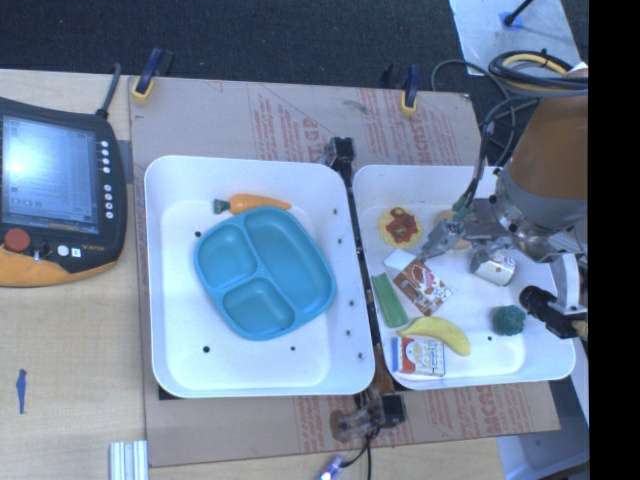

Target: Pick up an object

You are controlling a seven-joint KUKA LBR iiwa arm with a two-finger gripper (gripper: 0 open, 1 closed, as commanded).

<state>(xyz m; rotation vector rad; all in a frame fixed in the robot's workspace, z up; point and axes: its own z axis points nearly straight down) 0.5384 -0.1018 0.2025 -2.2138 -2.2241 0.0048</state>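
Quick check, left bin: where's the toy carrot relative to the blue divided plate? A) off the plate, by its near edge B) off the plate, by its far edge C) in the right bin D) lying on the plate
B: the carrot lies on the left bin's white floor just beyond the far edge of the blue divided plate, not in any of its compartments.
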